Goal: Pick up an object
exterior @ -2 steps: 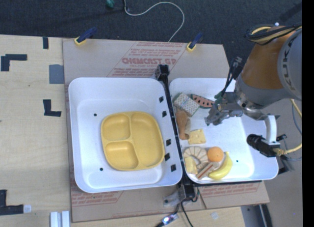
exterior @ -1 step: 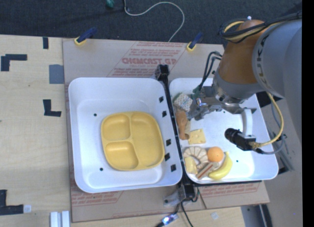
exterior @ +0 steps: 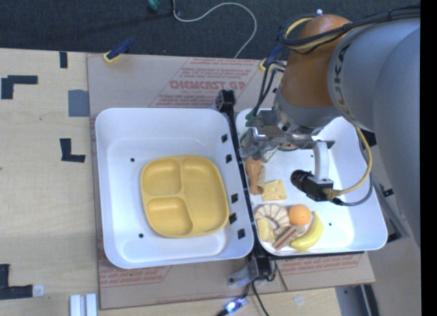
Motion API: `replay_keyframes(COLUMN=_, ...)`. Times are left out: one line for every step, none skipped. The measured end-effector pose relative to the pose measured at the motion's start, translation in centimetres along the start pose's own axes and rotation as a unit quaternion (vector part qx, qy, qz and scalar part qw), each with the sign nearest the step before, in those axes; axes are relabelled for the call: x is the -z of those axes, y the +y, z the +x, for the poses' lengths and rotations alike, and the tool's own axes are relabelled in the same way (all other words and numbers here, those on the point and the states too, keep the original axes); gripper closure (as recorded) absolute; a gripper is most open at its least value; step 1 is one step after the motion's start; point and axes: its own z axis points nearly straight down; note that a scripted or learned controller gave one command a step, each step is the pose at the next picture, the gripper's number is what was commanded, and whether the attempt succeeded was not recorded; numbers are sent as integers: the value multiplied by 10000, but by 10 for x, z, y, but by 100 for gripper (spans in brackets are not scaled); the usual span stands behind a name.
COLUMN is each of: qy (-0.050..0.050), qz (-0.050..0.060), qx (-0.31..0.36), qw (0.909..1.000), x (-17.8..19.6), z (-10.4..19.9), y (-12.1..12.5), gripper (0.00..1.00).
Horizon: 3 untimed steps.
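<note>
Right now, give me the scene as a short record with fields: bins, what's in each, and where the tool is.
left bin: holds a yellow divided plate with three compartments
right bin: holds toy food at its near left part
toy food: orange, banana, cheese wedge, sliced pieces
tool: low over the right bin's left side, just beyond the food
under the bins: cardboard sheet

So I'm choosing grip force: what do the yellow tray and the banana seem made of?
The tray looks like hard moulded plastic: uniform yellow, smooth matte sheen, three pressed compartments. The banana is probably plastic toy food: even glossy yellow, though that's uncertain.
</note>
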Motion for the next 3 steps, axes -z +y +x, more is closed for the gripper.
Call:
replay_keyframes(qy=-3, qz=3, qx=-3, qw=10000, x=7, z=54, y=9, gripper=100)
replay_keyframes(qy=-6, qz=4, qx=-23, qw=10000, x=9, z=59, y=16, gripper=100)
replay_keyframes(qy=-18, qz=10, qx=-31, qw=10000, x=-4, z=66, y=23, gripper=100)
